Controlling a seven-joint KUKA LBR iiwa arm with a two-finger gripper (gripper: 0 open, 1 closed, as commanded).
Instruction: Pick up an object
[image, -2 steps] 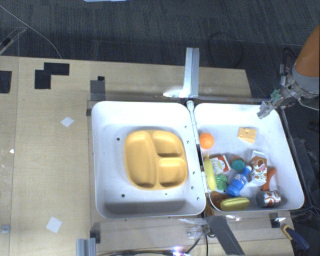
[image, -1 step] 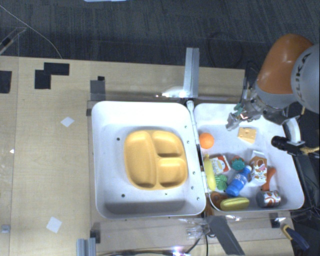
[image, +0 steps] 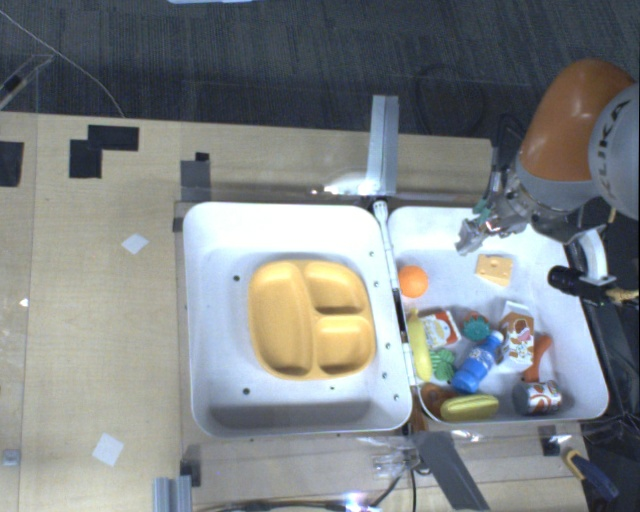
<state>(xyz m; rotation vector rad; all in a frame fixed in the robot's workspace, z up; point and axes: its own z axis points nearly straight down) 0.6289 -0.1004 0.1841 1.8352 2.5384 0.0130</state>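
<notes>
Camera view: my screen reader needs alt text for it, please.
A grey-and-orange arm's gripper hovers over the right bin, above a cheese wedge, an orange ball and a heap of toys. The left bin holds a yellow divided tray.

robotics lab | wooden bench (image: 90, 330) | two white bins (image: 200, 300) | robot arm (image: 575, 130)

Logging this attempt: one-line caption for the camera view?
Gripper hovers over the right bin's far end near a cheese wedge; yellow divided tray sits in the left bin.
</notes>
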